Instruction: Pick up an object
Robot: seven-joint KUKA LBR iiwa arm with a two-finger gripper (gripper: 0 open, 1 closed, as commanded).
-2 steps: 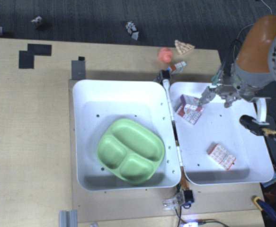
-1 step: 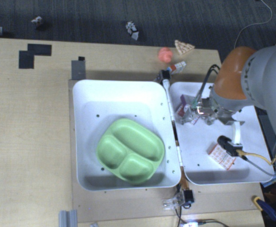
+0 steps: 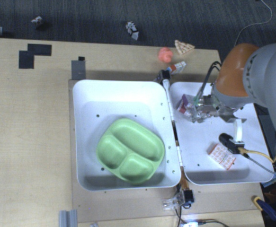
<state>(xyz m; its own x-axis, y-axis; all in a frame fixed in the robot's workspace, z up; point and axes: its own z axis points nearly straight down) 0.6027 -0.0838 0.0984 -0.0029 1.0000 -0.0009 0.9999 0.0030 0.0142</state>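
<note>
Purple object [image 3: 182, 103] lies in the right bin [image 3: 200, 143], in its far left corner, close to the wall that the two bins share. The gripper [image 3: 195, 113] is low over this same corner, just beside the purple object and perhaps touching it; the camera view does not let me tell if the gripper is closed, open, or grasping something. The grey arm [image 3: 270, 74] comes from the right, with its orange band [image 3: 233, 75] above the wrist. A red and white packet [image 3: 221, 156] lies flat nearer the front of the right bin, well apart from the gripper. In the left bin [image 3: 91, 105] a green divided plate [image 3: 130, 149] rests alone. Behind the bins, a pink ball [image 3: 165, 55] sits on the bench.
</note>
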